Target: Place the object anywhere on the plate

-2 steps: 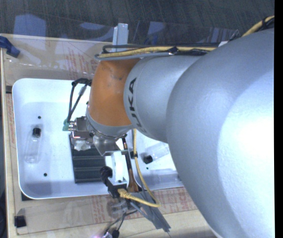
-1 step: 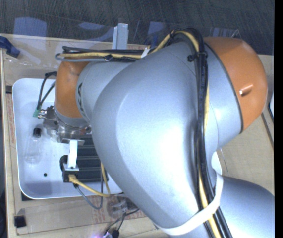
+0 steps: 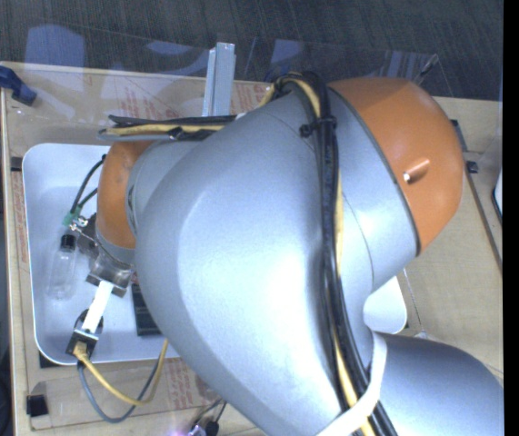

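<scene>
Pale wooden bench (image 3: pixel 54 384) seen from above at a slant, and the grey arm (image 3: pixel 268 271) sprawls across most of it; down at its tip the gripper (image 3: pixel 112 269) hangs low inside the left white bin (image 3: pixel 36 180); its working end is tucked under the wrist, so I cannot tell whether it is open or closed on anything; a clear object (image 3: pixel 59 266) lies on the bin floor just beside it, toward the view's left; a sliver of the right bin (image 3: pixel 388 312) peeks out beneath the arm.
</scene>
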Available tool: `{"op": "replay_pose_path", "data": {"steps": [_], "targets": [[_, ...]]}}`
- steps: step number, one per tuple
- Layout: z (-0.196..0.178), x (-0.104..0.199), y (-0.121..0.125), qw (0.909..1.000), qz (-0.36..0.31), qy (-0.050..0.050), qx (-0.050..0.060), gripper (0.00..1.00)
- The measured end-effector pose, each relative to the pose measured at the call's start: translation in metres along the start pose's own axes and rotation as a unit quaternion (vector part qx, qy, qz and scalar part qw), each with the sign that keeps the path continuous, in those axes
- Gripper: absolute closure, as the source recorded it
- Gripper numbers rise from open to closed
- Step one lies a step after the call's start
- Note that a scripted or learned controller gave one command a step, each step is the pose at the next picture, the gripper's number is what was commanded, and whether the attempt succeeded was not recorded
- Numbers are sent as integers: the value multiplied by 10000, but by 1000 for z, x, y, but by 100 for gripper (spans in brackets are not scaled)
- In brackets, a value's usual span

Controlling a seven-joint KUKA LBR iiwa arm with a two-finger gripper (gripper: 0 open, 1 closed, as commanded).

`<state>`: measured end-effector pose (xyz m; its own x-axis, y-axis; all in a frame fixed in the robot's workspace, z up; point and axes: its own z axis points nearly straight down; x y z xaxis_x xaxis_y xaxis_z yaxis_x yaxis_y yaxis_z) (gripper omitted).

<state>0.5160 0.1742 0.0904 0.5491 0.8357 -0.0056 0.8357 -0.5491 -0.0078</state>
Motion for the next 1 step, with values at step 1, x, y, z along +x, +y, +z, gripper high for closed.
{"op": "replay_pose_path", "data": {"steps": [1], "targets": [[-155,-32,4,9975,-710,23,-24,100]]}}
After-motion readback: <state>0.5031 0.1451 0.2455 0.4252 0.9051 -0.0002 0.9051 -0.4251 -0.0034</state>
